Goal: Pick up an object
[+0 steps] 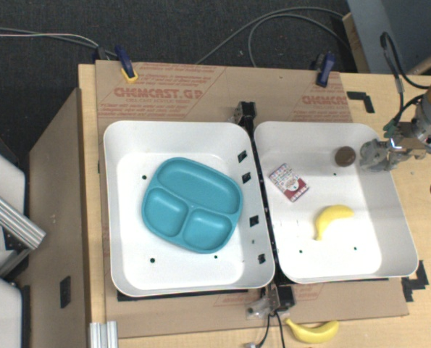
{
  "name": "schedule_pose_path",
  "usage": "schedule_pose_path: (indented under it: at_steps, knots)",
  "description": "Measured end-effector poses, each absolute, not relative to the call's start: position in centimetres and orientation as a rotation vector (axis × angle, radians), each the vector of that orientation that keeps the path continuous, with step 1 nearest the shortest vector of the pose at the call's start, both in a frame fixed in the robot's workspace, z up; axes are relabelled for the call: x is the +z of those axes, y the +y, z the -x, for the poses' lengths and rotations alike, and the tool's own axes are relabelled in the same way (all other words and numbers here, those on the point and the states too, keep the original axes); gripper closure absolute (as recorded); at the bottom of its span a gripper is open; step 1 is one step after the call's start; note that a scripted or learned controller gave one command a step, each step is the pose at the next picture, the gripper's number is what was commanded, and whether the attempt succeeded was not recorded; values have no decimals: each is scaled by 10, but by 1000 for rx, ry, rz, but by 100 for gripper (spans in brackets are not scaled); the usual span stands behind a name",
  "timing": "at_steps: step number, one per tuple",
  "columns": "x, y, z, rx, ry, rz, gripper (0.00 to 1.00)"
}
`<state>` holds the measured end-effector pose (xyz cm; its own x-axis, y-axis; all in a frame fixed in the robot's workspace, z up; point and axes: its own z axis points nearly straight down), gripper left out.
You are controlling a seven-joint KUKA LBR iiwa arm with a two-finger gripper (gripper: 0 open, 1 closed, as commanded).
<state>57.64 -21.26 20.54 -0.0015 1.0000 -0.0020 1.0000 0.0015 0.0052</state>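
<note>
Three candidates sit in the right white plastic bin (389, 256): curved yellow banana (332, 218) near centre, small brown round disc (345, 156) and patterned card packet (288, 182). Metal gripper (375, 154) hovers beside disc; open/shut unclear. Best approach: descend vertically, centred over disc, w/ clearance from bin wall.

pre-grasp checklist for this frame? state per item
1. Candidates in the right bin: banana, small brown round object, card packet: ok.
2. Candidates apart from one another: ok.
3. Gripper over the right bin's right side, beside the brown object: ok.
4. Finger state: cannot tell.
5. Anything held: cannot tell, nothing seen between the fingers.
6. Left bin holds just the blue divided plate, away from the arm: ok.
</note>
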Motion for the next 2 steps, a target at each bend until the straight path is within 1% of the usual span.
schedule_pose_path:
  at_steps: [1,2]
  knots:
    - [253,-215,-585,5,2220,-2215,100]
    - [260,-158,-593,4,2229,-2214,100]
